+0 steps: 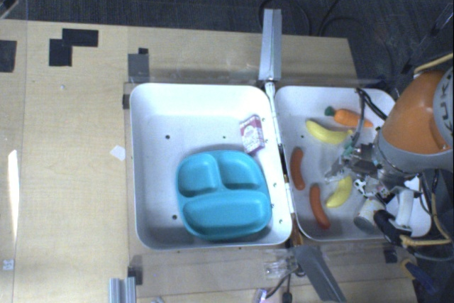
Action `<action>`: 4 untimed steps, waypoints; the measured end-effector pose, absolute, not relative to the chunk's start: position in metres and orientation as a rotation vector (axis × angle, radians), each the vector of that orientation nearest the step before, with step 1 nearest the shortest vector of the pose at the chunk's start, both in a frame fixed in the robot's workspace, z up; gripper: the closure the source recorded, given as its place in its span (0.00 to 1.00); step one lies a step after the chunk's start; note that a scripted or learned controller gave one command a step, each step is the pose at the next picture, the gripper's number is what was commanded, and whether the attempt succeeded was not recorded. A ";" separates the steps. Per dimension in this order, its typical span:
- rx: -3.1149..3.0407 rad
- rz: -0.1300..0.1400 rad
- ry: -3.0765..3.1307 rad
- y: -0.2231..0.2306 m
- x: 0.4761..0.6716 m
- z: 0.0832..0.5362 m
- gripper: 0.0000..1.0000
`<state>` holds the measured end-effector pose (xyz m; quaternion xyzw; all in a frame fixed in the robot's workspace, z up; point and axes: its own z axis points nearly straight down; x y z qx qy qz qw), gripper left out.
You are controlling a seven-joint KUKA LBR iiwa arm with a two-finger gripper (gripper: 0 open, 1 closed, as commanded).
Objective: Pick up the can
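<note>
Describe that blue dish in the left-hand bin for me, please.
The blue dish looks like smooth turquoise plastic, a rounded rectangle divided into three compartments: two small ones at the far side, one long one nearer. It lies flat on the left bin's floor, towards its right wall. A red-and-white packet sits by its far corner.

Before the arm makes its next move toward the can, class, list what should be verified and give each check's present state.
1. Can located: cannot tell; a pale cylinder by the gripper may be it.
2. Gripper over the right bin: ok.
3. Can between the fingers: cannot tell.
4. Clutter near the gripper: not ok; a banana, a second banana, a carrot and two sausages lie close.
5. Left bin items out of the way: ok; the blue tray and packet sit there.
</note>
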<state>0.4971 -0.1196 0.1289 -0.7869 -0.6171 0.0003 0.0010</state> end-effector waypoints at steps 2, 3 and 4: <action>-2.984 -0.037 -1.051 -0.172 0.543 0.112 0.00; -3.056 -0.054 -0.877 -0.138 0.568 0.107 0.00; -3.055 -0.073 -0.897 -0.137 0.574 0.122 1.00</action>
